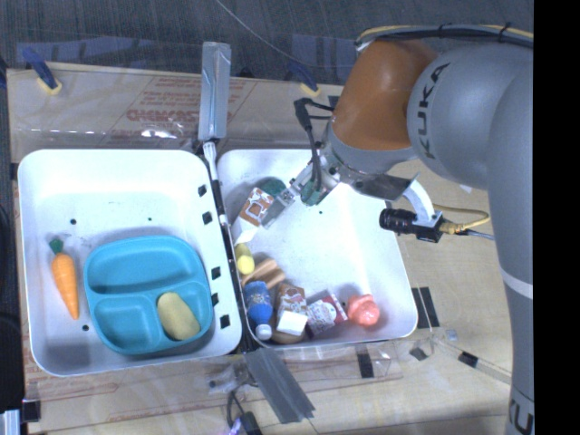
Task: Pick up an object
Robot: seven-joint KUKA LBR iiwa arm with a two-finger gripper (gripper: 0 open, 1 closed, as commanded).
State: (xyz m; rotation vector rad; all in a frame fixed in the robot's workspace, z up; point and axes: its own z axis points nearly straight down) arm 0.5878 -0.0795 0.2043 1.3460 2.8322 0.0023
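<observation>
My gripper [311, 191] hangs low in the right bin [385, 265] beside the small box [258, 207], its state I cannot tell, nothing lifted yet, so the pick remains.

Grey KUKA-lettered arm [471, 107], orange wrist band [385, 98], black cables.

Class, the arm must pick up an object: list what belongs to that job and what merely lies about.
Job: grey two-finger gripper; small brown-and-white box nearest it; right white bin.
Lying about: orange toy carrot; blue divided plastic tray; yellow potato-shaped toy; pink toy.
</observation>
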